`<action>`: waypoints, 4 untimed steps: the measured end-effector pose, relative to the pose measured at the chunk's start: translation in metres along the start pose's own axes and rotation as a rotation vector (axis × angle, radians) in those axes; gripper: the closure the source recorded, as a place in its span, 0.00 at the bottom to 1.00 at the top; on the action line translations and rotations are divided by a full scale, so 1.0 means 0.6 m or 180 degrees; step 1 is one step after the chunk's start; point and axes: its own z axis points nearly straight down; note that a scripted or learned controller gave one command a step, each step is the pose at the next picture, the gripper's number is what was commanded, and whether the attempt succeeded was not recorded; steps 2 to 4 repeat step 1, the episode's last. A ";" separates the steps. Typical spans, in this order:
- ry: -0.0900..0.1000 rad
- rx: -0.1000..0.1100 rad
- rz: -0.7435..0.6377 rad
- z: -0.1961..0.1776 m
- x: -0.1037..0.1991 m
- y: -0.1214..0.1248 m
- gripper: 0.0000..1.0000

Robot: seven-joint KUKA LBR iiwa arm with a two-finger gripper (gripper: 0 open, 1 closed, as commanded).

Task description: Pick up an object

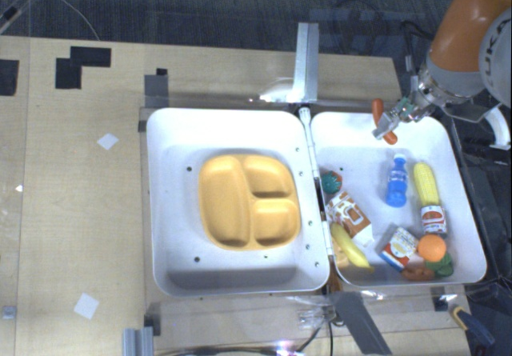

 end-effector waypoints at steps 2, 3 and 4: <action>0.0014 0.0018 0.0727 0.007 0.157 0.012 1.00; 0.0014 0.0018 0.0727 0.007 0.157 0.012 1.00; 0.0014 0.0018 0.0727 0.007 0.157 0.012 1.00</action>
